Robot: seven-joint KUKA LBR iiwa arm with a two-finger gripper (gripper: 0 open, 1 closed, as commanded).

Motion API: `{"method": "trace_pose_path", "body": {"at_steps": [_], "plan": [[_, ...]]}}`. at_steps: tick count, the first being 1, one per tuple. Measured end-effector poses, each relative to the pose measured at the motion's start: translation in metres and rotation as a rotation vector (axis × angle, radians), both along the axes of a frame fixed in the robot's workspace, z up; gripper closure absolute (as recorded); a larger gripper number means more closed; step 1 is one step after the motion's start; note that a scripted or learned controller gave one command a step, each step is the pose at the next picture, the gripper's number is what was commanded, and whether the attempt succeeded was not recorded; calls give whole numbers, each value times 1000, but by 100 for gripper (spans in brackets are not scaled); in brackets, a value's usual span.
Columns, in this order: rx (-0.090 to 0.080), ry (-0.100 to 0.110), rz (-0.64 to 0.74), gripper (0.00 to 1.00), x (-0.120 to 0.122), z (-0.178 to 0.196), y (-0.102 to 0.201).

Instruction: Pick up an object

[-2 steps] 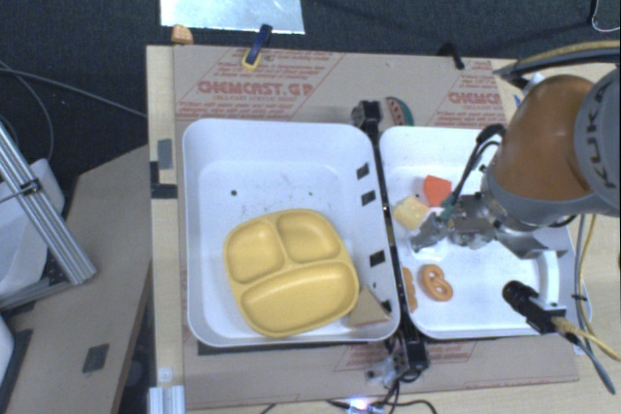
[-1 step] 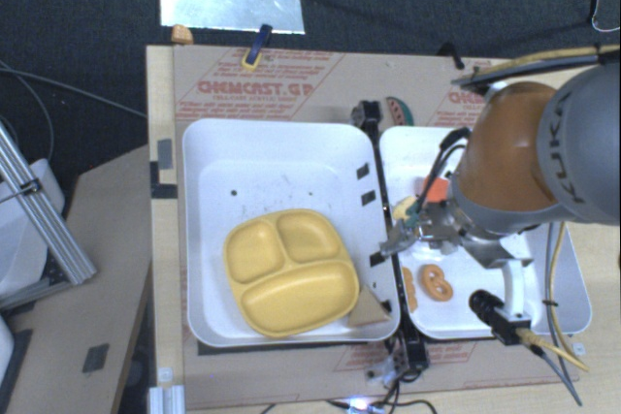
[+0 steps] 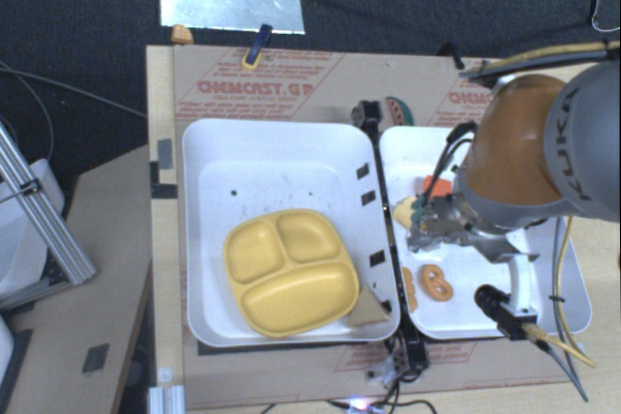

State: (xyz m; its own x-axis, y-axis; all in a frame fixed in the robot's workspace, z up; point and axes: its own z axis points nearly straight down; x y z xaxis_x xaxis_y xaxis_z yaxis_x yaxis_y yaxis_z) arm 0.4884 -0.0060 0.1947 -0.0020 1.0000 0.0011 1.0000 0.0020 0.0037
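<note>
My gripper hangs low over the left part of the right bin, under the grey and orange wrist. A brown pretzel lies just in front of it on the bin floor, apart from it. A tan piece lies beside the pretzel, against the bin's left wall. An orange-red object shows just behind the gripper, partly hidden by the arm. A small yellow-green object sits to the gripper's left, near the wall.
The left bin holds a yellow divided plate at its front, with a tan wedge in the front right corner. The black divider between the bins runs close to the gripper's left.
</note>
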Motion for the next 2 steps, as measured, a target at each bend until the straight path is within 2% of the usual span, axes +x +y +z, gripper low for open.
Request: {"method": "trace_pose_path", "body": {"at_steps": [1,2], "plan": [[1,2,8,100,-2,1,84],[1,1,3,100,-1,12,80]]}}
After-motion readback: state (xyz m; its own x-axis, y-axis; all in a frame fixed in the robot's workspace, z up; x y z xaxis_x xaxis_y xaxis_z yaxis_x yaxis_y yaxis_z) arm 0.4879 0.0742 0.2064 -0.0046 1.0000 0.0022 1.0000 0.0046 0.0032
